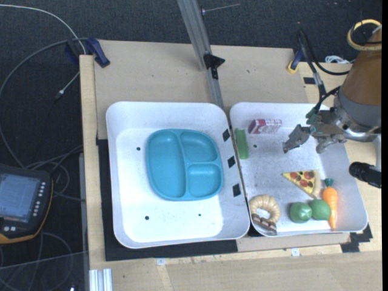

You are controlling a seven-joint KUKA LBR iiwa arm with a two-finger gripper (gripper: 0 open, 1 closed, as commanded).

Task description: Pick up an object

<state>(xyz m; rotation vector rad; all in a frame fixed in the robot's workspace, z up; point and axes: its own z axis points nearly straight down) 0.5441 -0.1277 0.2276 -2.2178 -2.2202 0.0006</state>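
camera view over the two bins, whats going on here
A grey and orange robot arm reaches in from the right over the right bin, its gripper hanging above bare floor and holding nothing. Below it lie a pizza slice, a carrot, two green pieces and a donut. A small pink box sits near the far wall. The left bin holds a blue divided plate.

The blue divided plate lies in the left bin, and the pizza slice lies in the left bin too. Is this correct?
Not quite. The blue divided plate lies in the left bin, but the camera view shows the pizza slice in the right bin.
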